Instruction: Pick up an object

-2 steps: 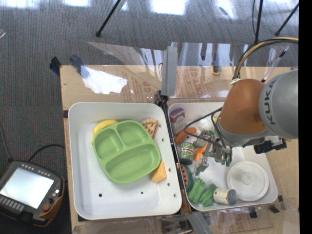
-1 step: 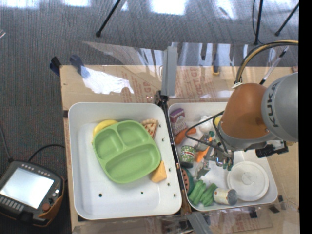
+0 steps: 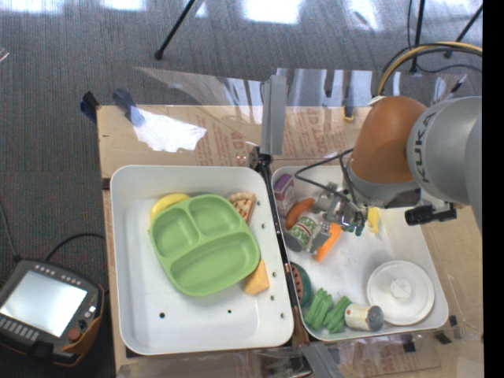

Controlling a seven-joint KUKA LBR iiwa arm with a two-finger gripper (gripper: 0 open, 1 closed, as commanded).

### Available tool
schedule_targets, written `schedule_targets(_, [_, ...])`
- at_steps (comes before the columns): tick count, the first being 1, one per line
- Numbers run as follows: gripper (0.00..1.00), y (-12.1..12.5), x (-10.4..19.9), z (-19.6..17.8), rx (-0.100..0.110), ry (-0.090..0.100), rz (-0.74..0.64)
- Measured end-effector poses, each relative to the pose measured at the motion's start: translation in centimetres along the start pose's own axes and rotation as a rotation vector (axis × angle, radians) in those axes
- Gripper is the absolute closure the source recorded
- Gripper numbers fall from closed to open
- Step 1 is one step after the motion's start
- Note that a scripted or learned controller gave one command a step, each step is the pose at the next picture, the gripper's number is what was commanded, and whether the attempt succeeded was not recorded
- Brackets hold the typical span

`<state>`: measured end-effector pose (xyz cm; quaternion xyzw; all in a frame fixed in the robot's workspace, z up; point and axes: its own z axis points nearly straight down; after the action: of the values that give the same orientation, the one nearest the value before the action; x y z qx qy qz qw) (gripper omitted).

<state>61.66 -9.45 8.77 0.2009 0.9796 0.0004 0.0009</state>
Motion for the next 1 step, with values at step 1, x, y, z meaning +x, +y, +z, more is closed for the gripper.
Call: schedule_targets(1, [0.00,-2.83,3.53,0.05,0.001,0.003,0.015])
